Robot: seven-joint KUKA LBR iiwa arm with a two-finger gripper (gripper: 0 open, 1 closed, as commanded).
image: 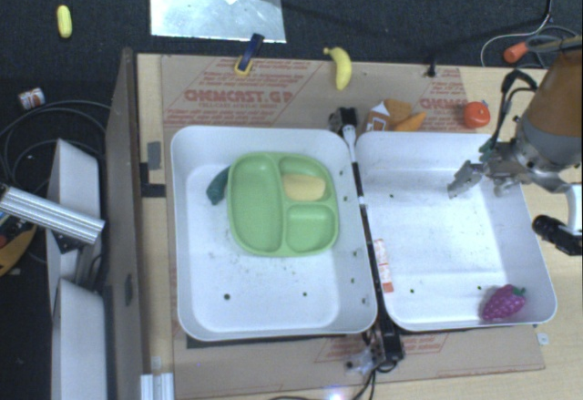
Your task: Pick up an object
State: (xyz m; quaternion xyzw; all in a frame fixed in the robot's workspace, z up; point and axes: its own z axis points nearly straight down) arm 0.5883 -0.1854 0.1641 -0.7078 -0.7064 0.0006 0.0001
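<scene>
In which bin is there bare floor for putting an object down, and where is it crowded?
Right bin: bare floor between the gripper and the purple grapes. Left bin: crowded by the green divided plate; a bare strip lies along its front wall.

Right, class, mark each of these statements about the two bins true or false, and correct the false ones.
1. The green divided plate lies in the left bin. True.
2. The purple grapes sit on the green plate. False: they lie in the right bin, near its front right corner.
3. A yellow item rests in one compartment of the plate. True.
4. The pincer holds the grapes. False: it is over the far right part of the right bin, well apart from them.
5. A banana lies on the cardboard behind the bins. True.
</scene>
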